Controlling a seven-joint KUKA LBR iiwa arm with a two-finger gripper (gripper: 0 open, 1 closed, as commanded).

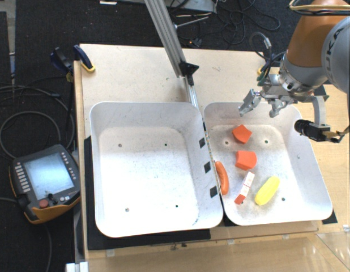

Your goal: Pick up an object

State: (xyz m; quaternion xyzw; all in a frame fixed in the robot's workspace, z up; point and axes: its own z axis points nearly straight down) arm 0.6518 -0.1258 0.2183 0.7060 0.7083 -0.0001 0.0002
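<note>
Jaws (261,105) spread, nothing between them, hovering over right bin (311,169) far edge. Nearest orange block (241,134) lies just below-left (untouched). Arm (316,38) angled in from right.

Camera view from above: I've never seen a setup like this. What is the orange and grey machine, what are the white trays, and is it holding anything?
The machine is a robot arm reaching in from the right. One fixed camera looks down on the bench at a slant. At the arm's tip is its gripper, whose jaws stand apart with nothing between them, above the far edge of the right bin. That bin holds two orange blocks, an orange sausage shape, a small white and red stick and a yellow piece. The left bin sits beside it. On the floor at left lies the control pad.
</note>
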